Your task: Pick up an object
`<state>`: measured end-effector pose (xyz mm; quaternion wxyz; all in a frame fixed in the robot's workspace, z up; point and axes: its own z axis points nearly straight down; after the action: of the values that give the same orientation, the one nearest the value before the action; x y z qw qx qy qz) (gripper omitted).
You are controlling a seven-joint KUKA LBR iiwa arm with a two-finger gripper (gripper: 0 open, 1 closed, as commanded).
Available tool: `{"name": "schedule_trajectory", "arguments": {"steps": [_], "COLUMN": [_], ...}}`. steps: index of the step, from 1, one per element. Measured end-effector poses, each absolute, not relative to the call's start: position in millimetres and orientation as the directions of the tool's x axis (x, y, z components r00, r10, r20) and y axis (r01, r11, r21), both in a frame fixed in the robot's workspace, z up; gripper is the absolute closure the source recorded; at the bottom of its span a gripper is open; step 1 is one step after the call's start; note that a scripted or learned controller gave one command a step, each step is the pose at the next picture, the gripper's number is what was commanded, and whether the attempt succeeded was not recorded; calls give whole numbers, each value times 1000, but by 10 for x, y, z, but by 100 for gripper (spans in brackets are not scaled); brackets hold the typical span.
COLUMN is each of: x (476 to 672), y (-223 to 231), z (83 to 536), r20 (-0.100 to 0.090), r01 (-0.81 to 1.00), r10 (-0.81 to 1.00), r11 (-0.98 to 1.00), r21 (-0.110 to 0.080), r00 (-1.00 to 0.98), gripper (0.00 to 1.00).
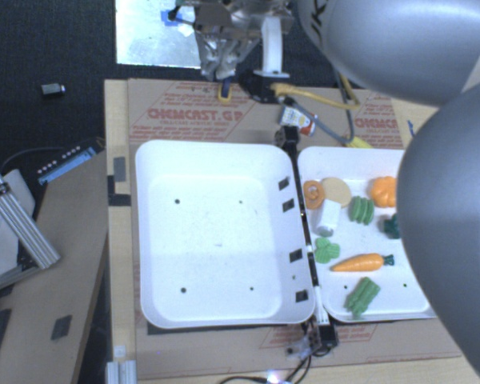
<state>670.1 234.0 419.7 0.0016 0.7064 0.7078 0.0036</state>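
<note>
Arm [400, 30]: spans upper right. Left bin [156, 214]: centre. Right bin [408, 302]: holds carrot [357, 262], orange [383, 190], green pieces; nothing picked yet. Gripper [222, 58]: top centre, above the bench; whether clenched or released, cannot tell.

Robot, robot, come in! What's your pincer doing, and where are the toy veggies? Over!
Pincer up high past the bins, holding nothing. Toy carrot and other play food lie in the right bin, untouched. Nothing blocking them.
</note>
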Motion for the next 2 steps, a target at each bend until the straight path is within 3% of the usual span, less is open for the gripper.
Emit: {"name": "schedule_trajectory", "arguments": {"steps": [1, 2], "x": [6225, 6579], "y": [2346, 1462], "z": [5437, 5351], "r20": [6, -2], "r01": [1000, 1000], "r10": [1000, 1000], "r11": [7, -7], "r21": [12, 3], "r00": [-7, 7], "gripper": [100, 100]}}
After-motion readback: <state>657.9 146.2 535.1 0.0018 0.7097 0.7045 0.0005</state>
